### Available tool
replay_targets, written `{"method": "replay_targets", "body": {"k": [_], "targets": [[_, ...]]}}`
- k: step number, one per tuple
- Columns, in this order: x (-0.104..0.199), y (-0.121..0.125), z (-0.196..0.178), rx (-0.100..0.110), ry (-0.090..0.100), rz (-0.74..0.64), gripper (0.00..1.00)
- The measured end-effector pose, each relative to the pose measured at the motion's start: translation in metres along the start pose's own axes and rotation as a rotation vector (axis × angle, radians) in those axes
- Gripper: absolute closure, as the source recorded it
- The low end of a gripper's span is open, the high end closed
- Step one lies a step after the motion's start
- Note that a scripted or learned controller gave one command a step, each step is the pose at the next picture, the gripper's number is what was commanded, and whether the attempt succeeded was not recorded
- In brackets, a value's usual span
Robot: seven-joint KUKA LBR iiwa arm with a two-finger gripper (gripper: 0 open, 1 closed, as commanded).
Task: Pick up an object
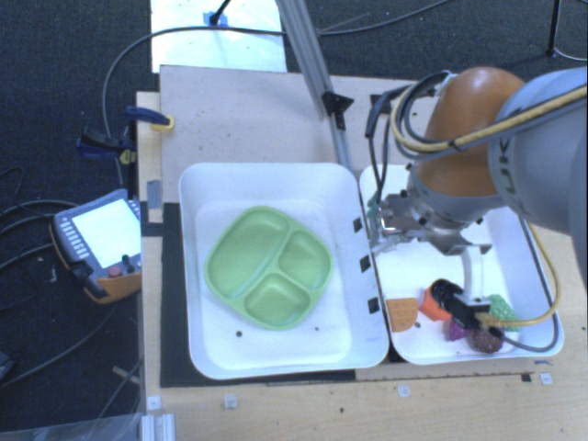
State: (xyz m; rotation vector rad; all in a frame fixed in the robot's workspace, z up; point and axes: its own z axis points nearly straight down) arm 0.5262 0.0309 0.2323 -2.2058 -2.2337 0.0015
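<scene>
Along the near edge of the right bin (542, 274) lies a cluster of small objects. They are a tan square piece (401, 313), an orange piece (432, 307), a purple piece (457, 331), a dark maroon round thing (485, 341) and a green piece (502, 309). The arm's bulky wrist hangs over this bin. My gripper (381, 223) shows at the bin's left wall, above and to the left of the cluster. Nothing can be seen held in it.
The left bin (197, 338) holds a light green divided plate (268, 266) at its middle. A slanted metal pole (308, 53) crosses the bench at the back. A teach pendant (99, 244) lies on the floor at the left.
</scene>
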Motion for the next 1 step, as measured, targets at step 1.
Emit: {"method": "replay_targets", "body": {"k": [1], "targets": [[0.0510,-0.0047,-0.0038,0.001,0.000,0.000,1.00]]}}
